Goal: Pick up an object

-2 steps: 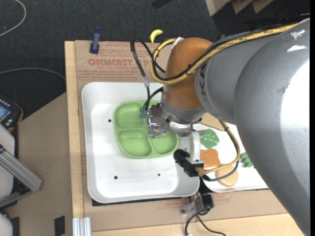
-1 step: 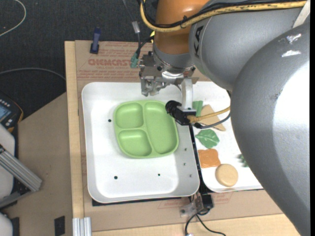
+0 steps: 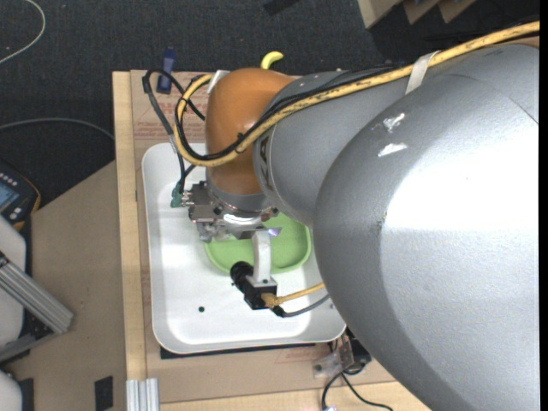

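One pale green thing (image 3: 291,245), probably a shallow dish, flat on the floor of a white bin (image 3: 180,264), toward the bin's right half. Round-edged and partly covered from above, with green showing to the left and right of the cover. Straight over it, the gripper (image 3: 238,223), pointed down into the bin and close to the dish. Impossible to tell how far open, or whether anything is held: hidden under the wrist. Above that, the orange band (image 3: 235,122), looped about with yellow and black cables (image 3: 193,114). Across the right side of the view, the broad grey arm (image 3: 428,212). Lower left on the bin floor, well apart from the dish, a small dark speck (image 3: 201,308). Beyond the band, a curved yellow tip (image 3: 271,58). Under the bin, the pale wooden surface (image 3: 128,229); around that, dark carpet (image 3: 86,24).
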`<control>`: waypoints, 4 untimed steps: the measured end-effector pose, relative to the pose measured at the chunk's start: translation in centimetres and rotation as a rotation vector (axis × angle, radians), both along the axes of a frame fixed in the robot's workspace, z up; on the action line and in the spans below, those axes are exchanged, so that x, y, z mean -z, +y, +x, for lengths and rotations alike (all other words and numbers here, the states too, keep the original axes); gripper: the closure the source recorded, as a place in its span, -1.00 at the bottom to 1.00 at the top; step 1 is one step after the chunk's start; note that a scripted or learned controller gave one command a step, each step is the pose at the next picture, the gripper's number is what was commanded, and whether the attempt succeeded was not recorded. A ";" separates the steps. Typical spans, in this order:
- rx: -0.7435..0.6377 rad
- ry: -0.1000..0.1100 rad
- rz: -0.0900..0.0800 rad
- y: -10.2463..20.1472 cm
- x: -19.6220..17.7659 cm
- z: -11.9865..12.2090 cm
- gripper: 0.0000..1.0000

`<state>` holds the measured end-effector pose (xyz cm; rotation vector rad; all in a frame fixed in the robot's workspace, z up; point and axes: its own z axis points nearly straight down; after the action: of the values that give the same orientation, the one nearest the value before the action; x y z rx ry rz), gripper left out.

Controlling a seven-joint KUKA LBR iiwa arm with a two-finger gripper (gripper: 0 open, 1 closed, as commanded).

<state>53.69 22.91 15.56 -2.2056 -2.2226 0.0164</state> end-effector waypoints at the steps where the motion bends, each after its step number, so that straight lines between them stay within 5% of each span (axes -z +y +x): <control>1: 0.013 -0.008 0.000 -5.8 -4.2 -5.0 1.00; 2: 0.001 -0.035 0.010 -0.1 -21.7 -1.3 1.00; 3: 0.008 -0.003 -0.004 -0.5 -11.8 -6.1 1.00; 4: 0.012 -0.013 -0.004 -1.3 0.2 5.0 1.00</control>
<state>58.64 21.58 15.37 -2.2274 -2.2179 0.0066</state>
